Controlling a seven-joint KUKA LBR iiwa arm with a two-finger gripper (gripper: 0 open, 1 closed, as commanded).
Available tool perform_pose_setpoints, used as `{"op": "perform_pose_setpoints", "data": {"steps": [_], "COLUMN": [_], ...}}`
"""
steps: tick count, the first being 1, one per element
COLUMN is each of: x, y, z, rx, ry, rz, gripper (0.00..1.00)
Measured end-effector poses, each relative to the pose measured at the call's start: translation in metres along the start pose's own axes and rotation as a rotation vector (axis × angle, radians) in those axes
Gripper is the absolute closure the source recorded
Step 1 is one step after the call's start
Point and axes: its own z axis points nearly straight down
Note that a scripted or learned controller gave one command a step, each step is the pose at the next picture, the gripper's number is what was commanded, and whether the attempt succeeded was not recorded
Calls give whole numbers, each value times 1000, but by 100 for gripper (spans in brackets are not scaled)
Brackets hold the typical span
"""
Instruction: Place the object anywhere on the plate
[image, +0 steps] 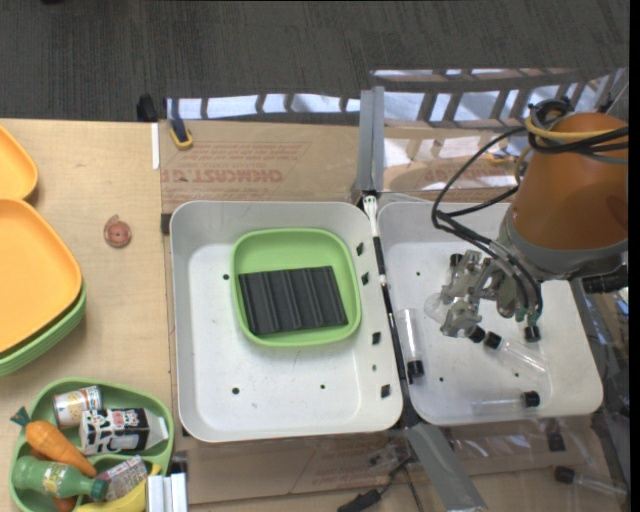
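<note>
A green square plate (295, 250) lies in the left white bin (200, 330), toward its back. On the plate rests a black ribbed slab (292, 299), covering most of its floor. My gripper (462, 312) hangs over the right white bin (560, 405), near its middle, below the orange band of the arm (575, 180). Clear tubes with black caps lie on that bin's floor: one (410, 345) by the left wall, one (515, 350) just right of the gripper, one (503, 404) near the front. Whether anything sits in the gripper cannot be made out.
Black cables (470, 170) loop from the arm over the right bin's back. Orange and green plates (35, 270) are stacked on the wooden bench at the left. A green bowl (85, 445) of toy food sits at the front left. A metal rail (372, 140) stands behind the bins.
</note>
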Motion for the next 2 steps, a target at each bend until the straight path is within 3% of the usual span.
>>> {"op": "perform_pose_setpoints", "data": {"steps": [1,2], "x": [23,23], "y": [8,8], "z": [19,19], "rx": [0,0], "ry": [3,3], "rz": [-177,-177], "gripper": [100,0]}}
